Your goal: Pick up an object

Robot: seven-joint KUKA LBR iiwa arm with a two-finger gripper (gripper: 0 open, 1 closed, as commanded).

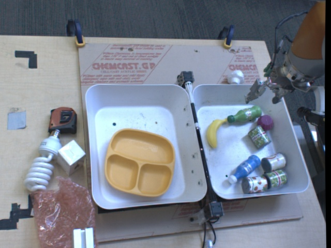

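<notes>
The right bin holds a yellow banana, a green bottle lying on its side, a magenta plum-like fruit, a green can, a blue bottle and several small cans, among them one with a dark lid and one with a red and green label. My gripper hovers above the bin's far right corner, just beyond the green bottle. It looks open, with nothing between its fingers.
A yellow divided plate lies in the left bin. To the left on the bench lie a tape measure, a spiral light bulb, a white cube and a pink bag. A small white object sits behind the right bin.
</notes>
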